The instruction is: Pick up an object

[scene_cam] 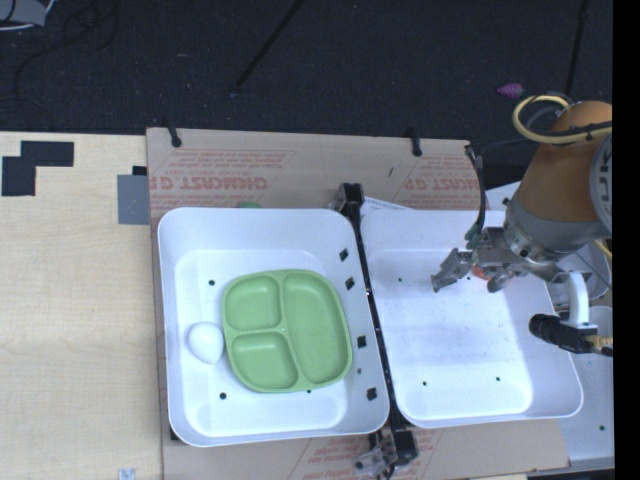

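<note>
A green three-compartment plate (287,329) lies in the left bin (190,238). A small white egg-shaped object (207,342) rests just left of the plate, touching its edge. My gripper (468,279) hangs over the upper right part of the right bin (520,398), far from both objects. Its fingers (443,279) are spread apart and open, with nothing between them.
A black divider with clips (365,308) runs between the two bins. The arm's grey and orange wrist (560,183) fills the right bin's far right corner. A black cable fitting (560,330) sits at that bin's right rim. Cardboard (300,173) lies under both bins.
</note>
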You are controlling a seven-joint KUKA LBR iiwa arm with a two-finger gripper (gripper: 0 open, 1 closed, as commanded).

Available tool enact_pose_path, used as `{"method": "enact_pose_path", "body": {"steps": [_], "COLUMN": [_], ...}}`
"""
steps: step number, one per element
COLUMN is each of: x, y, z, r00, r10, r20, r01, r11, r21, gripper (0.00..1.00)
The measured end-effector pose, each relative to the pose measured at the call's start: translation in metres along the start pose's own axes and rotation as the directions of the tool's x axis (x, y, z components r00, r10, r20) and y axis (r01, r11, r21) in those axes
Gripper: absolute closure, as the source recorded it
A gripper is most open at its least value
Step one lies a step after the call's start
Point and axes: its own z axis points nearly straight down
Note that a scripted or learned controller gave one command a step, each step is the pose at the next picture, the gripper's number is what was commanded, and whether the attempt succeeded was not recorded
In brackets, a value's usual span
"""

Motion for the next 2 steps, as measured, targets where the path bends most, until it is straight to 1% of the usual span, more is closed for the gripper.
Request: {"method": "enact_pose_path", "body": {"steps": [1,2], "x": [0.0,0.007], "y": [0.003,0.002], "z": [-0.007,0.056], "r00": [1.0,1.0], "r10": [-0.002,-0.002], "r20": [0.002,0.0], "r01": [0.002,0.002], "r11": [1.0,1.0], "r21": [-0.014,-0.006], "gripper": [0.0,0.0]}}
